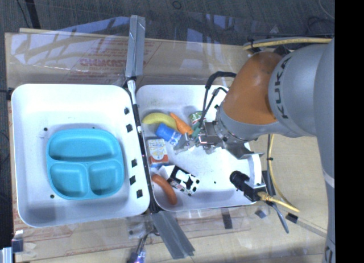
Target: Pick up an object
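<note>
My gripper [186, 141] hangs low over the middle of the right bin [222, 196], right beside a blue block [167, 133]. An orange carrot [181, 123] and a yellow banana [156, 118] lie just behind that block. A small green item [196, 118] peeks out by the wrist. Toward the bin's left wall lies an orange and white packet [158, 151]. Near the front are a black and white cow toy [183, 180] and a reddish sausage [164, 189]. Nothing is seen held.
The left bin [34, 108] holds a blue divided tray [85, 162]. A grey divider bar [134, 45] runs between the bins at the back. The arm's orange band and grey body cover the right bin's right side.
</note>
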`<state>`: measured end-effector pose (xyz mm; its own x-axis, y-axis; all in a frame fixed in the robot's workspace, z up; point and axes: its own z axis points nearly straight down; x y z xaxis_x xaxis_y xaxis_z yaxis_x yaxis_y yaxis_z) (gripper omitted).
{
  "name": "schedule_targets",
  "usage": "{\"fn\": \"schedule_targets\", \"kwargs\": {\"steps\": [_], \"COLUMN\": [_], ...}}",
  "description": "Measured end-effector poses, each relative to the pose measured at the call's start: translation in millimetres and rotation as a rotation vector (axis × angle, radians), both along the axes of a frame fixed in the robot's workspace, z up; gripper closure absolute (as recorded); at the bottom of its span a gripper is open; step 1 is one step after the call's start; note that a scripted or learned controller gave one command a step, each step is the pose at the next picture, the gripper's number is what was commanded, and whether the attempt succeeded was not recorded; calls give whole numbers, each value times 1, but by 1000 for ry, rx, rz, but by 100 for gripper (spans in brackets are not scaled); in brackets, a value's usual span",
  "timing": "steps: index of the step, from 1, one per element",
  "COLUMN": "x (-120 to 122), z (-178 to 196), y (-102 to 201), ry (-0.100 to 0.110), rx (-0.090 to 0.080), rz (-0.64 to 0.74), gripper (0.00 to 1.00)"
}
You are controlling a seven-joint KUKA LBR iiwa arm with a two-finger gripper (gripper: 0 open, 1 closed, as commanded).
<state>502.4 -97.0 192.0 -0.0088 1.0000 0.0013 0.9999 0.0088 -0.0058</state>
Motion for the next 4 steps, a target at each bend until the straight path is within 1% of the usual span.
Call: {"fn": "schedule_targets", "kwargs": {"steps": [1,2,3,4], "x": [83,91,93,92], "z": [-57,-82,-70,-70], "y": [-20,-59,-59,-59], "ry": [-1,-35,-39,-39], "rx": [0,1,-1,-1], "rz": [140,137,142,142], "gripper": [0,0,100,0]}}
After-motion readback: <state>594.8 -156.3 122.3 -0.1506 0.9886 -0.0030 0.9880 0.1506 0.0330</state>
